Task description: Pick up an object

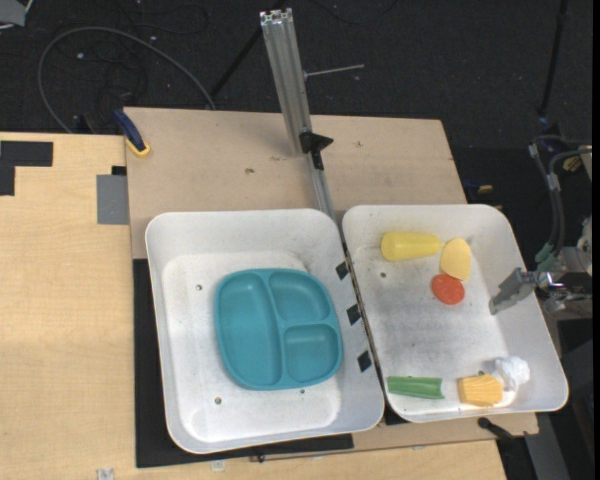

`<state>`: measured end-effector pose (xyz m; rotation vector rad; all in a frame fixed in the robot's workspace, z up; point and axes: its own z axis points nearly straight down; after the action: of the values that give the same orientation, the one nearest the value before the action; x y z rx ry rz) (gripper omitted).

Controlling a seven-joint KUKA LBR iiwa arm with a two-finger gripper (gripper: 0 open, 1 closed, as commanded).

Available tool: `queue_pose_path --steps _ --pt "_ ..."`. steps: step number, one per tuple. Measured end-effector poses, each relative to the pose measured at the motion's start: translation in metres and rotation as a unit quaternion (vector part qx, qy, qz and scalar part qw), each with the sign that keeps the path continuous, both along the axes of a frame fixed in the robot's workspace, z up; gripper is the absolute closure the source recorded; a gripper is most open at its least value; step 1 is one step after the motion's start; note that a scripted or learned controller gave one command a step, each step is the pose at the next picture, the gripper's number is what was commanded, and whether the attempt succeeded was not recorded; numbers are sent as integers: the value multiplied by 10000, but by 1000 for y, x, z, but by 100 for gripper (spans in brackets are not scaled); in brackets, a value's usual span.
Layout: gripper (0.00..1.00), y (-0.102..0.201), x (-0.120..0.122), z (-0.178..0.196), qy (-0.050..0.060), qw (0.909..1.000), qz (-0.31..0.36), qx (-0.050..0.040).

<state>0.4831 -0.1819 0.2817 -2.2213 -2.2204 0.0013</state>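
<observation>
Wooden bench (380,163) with two shallow white bins side by side, dark floor and cables behind. Left bin (170,268) has a teal divided tray (277,327) sitting in it. Right bin (420,313) holds the pickable stuff: a yellow pepper-looking thing (410,246), a yellow lemon-ish piece (457,258) touching a small red tomato (447,289), then a green piece (415,388) and a corn cob (482,391) near the front edge. Gripper (515,290) hangs over the right rim, nothing between its fingers, can't tell how wide it is
</observation>
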Motion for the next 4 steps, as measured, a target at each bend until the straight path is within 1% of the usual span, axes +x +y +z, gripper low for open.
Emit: queue_pose_path --steps 1,2,3,4 --pt "0 -10 -3 -54 33 10000 0 12" --pt "0 -13 -1 -117 34 10000 1 15" --pt "0 -10 -5 -161 31 10000 3 17" --pt "100 -12 -5 -149 16 10000 -23 10"
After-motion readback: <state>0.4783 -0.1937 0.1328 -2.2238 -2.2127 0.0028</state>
